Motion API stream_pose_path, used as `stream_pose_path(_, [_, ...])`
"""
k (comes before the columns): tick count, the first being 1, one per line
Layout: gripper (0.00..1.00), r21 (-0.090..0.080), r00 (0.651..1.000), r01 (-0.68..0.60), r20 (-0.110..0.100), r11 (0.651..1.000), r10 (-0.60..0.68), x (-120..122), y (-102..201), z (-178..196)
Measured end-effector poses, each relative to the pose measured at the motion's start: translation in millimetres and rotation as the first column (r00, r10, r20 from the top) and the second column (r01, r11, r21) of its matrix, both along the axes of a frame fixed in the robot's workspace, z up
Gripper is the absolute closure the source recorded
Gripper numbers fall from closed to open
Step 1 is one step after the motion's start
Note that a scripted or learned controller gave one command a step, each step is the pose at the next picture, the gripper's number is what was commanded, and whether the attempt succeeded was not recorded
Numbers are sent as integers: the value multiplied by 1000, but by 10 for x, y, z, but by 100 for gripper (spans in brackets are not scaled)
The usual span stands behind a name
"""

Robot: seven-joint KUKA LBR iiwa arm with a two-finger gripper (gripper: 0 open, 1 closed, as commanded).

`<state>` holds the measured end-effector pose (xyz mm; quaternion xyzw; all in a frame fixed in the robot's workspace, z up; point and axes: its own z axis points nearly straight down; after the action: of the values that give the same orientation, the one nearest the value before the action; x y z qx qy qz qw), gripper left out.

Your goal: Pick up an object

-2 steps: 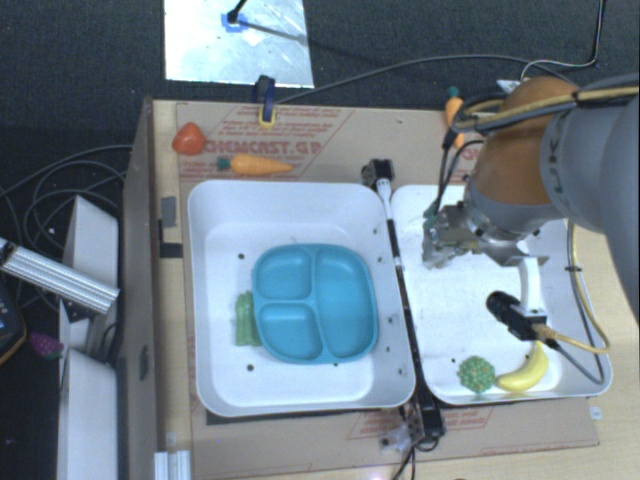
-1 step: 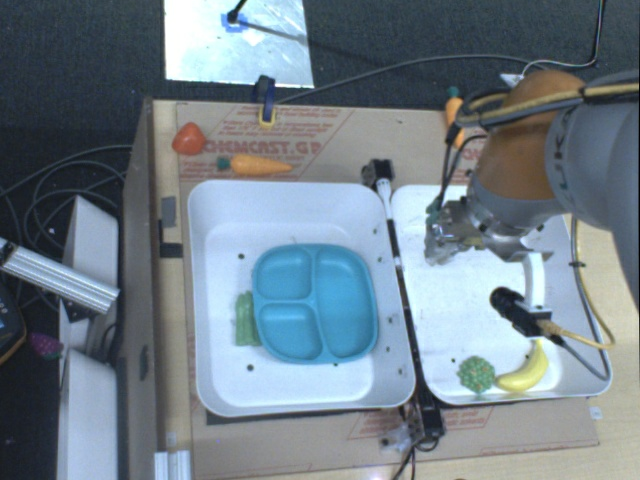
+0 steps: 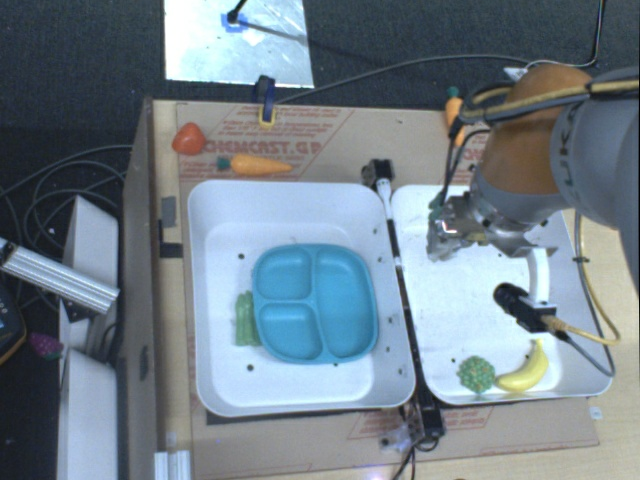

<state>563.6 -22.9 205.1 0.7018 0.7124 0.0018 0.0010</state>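
Observation:
My gripper (image 3: 443, 240) hangs over the upper left part of the right bin (image 3: 450, 318), close to the divider between the two bins. Nothing shows beneath it but bare white floor. A yellow banana (image 3: 527, 369) lies at that bin's front right, with a knobbly green ball (image 3: 477, 373) just left of it. The left bin (image 3: 215, 268) holds a blue divided plate (image 3: 315, 301), and a small green piece (image 3: 244, 320) lies against the plate's left edge.
On the brown board behind the left bin lie a carrot (image 3: 256, 165) and a red-orange round fruit (image 3: 188, 139). A blue clamp (image 3: 265, 94) stands at the board's back edge. Cables trail over the floor at the left.

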Motion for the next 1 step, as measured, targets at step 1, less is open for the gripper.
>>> stream_pose_path(1, [100, 0, 1000, -5, 2, 1000, 5, 7, 2, 104])
